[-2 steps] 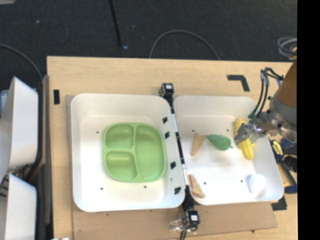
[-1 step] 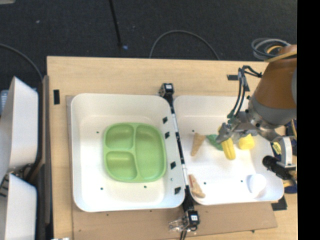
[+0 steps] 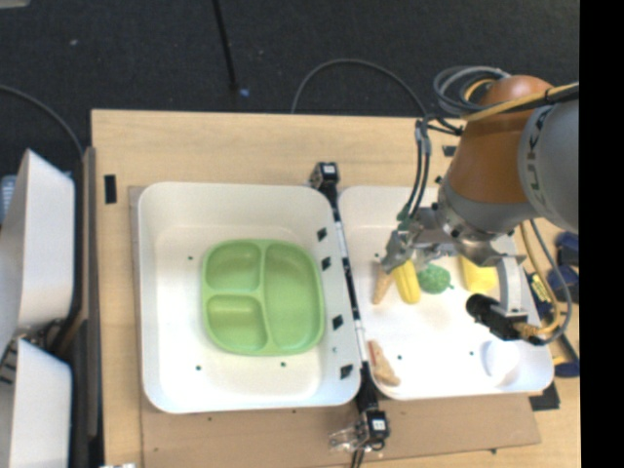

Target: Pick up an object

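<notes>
The arm reached in from the right of the frame and hung over the right bin, its jaws low among a small cluster of toys in the bin's upper middle. Whether the jaws were released or clenched could not be told, since the wrist hid them from above, and nothing was seen between them. Just below and left of the jaws lay an orange piece, its long axis running up and down the frame with a slight tilt; beside it on the right lay a yellow piece, also roughly upright in the frame, and just right of that a round green lump. A yellow block sat further right, partly under the arm. The three nearest things lay close together, so a clean grasp on one looked tight. A tan piece lay alone near the bin's lower left corner, with open floor round it but the wall close by. The left bin held a green divided plate. Both bins rested on the counter.
</notes>
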Tool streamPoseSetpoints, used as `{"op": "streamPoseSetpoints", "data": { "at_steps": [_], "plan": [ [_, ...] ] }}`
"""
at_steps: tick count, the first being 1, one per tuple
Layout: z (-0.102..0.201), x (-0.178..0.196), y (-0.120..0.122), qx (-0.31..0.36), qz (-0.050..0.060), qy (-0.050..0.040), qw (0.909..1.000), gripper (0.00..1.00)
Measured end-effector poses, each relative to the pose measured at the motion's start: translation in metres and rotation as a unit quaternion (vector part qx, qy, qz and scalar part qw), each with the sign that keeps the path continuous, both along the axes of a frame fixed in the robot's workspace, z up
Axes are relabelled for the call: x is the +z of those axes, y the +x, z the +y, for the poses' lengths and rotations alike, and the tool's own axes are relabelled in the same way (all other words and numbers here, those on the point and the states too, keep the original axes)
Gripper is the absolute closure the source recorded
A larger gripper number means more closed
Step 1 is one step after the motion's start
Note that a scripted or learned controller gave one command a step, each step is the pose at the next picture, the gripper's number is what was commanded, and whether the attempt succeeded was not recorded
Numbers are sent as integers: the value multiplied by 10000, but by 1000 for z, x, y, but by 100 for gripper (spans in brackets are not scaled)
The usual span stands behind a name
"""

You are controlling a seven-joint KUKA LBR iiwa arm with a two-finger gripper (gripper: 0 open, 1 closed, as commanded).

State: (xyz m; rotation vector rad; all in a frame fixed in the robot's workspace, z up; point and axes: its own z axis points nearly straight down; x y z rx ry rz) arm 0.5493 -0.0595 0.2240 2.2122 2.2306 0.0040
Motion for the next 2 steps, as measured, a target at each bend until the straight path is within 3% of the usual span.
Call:
{"op": "streamPoseSetpoints", "data": {
  "at_steps": [2],
  "plan": [
    [92, 15, 15, -9, 0, -4, 10000, 100]
  ]
}}
